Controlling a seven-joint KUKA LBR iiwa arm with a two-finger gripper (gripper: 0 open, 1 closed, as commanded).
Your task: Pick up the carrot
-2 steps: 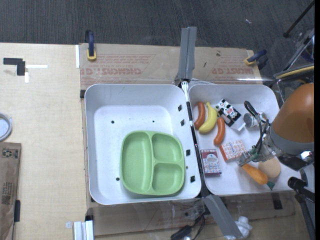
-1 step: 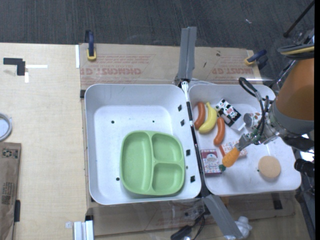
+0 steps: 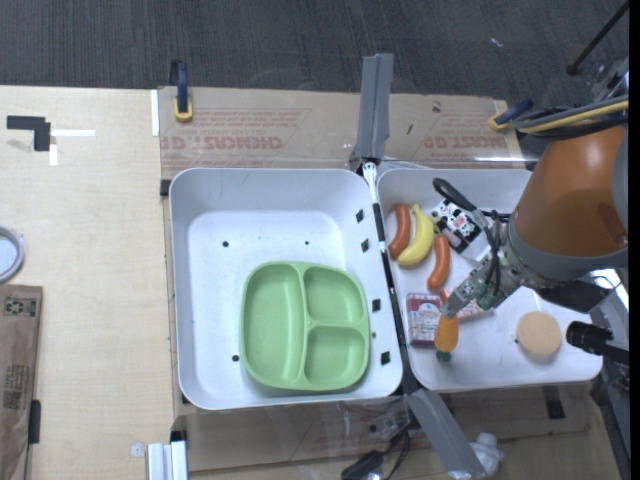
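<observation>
The carrot (image 3: 446, 334) stands nearly upright in the frame, long axis running from the gripper (image 3: 462, 301) down toward the front wall of the right bin (image 3: 500, 370), just right of a small red packet (image 3: 423, 320). Its upper end meets the gripper's tips; whether these pinch it or are spread, I cannot tell. Behind the left bin (image 3: 200, 298), which holds a green divided plate (image 3: 304, 325), cardboard (image 3: 270, 128) bears mirrored red print, possibly "CHEMCAST GP".

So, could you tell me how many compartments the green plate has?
3: on the green plate in the left bin, one long compartment runs down its left side and two smaller ones sit stacked on its right. None seems hidden.
</observation>
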